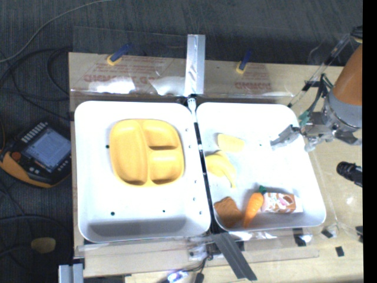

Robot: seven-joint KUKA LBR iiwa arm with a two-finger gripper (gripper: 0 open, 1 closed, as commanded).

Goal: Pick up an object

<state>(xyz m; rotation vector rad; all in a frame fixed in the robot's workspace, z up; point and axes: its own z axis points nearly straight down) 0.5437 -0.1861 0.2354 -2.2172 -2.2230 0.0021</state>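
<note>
My pincer hangs spread wide and holding nothing over the right bin, near its right wall. From here a plain descent risks closing on bare floor, since nothing lies under it; a long reach could nudge the crowded pieces together. The carrot lies toward the bin's near edge, well apart from my pincer, beside the carton.

Grey arm with orange band, thin dark cables alongside, pale metal claw
</note>
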